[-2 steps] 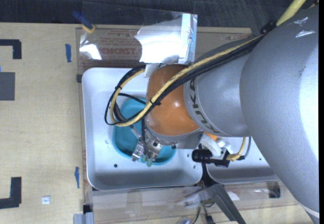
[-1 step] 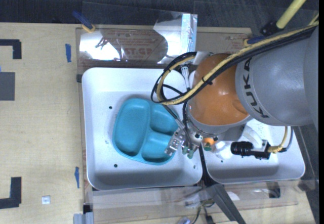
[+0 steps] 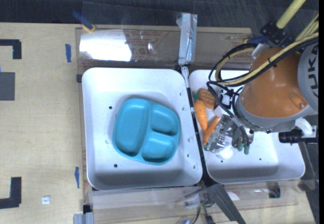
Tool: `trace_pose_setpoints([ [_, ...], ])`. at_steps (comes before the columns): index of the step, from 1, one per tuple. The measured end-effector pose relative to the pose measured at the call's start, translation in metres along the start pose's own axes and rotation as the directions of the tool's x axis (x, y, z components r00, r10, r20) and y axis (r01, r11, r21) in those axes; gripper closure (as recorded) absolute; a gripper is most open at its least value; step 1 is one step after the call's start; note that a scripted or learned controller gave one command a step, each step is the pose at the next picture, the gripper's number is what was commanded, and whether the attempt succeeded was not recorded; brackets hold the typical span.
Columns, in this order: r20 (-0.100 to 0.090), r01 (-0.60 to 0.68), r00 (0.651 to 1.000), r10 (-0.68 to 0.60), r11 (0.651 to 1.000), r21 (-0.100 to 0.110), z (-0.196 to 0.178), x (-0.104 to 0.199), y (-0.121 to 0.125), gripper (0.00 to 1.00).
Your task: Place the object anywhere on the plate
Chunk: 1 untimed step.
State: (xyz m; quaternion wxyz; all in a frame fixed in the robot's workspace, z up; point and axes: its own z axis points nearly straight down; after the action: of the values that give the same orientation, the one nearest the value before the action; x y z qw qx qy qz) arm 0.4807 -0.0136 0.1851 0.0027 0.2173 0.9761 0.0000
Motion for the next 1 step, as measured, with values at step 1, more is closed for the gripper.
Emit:
trace_pose_setpoints([
  [1, -0.002, 0.170, 0.985, -0.170, 0.985, -0.002, 0.0004, 0.0254, 0.0527, 1.00],
])
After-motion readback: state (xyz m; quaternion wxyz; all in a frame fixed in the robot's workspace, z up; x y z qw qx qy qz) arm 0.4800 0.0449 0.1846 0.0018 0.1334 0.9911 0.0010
